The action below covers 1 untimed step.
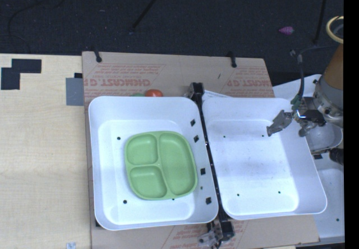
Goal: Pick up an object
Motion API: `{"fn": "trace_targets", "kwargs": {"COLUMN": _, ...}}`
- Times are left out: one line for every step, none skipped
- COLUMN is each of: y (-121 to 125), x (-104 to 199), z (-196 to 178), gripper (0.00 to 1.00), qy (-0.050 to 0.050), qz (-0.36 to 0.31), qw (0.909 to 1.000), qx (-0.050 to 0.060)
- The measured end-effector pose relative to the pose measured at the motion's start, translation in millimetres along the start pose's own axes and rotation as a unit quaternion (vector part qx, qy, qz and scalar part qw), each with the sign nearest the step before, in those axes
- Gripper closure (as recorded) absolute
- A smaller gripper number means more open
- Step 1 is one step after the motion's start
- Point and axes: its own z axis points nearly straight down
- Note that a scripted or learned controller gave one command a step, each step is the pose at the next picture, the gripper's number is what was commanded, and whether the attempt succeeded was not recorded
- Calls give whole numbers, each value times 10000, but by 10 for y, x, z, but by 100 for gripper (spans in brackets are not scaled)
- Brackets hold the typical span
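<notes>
Tool (291, 121) over right bin (314, 208), arm cropped at frame edge

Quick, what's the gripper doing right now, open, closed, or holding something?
Gripper: over the right bin's far right edge; open or shut cannot be told.

A pale green divided plate (160, 165), three compartments with rounded corners, lies flat and face up in the left bin (106, 124), turned slightly askew, nearer that bin's right wall than its left.
</notes>
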Motion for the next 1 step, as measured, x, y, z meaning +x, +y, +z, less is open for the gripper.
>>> {"fn": "trace_targets", "kwargs": {"y": 22, "x": 2, "z": -69, "gripper": 0, "qy": -13, "qz": -12, "qw": 10000, "qx": -65}}
